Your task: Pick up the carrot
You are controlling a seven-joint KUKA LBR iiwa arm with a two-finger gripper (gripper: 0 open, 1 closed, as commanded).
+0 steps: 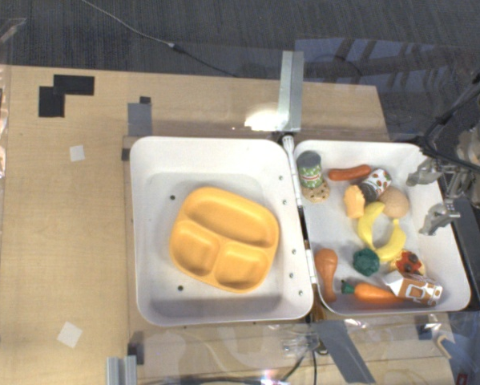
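The carrot (374, 293), orange with a dark green stub at its left end, lies flat along the near wall of the right bin (456, 283). A small orange and white carton (417, 290) touches its right end. My gripper (423, 201) hangs over the right side of this bin, well beyond the carrot and to its right. It is open, its two metal fingers (429, 172) spread apart with only bin floor between them.
The right bin also holds a banana (381, 233), a green broccoli piece (366, 261), a brown drumstick-like toy (326, 267), a sausage (349, 173), a small can (309, 171) and a beige round toy (395, 203). A yellow divided plate (223, 239) lies in the left bin (147, 215).
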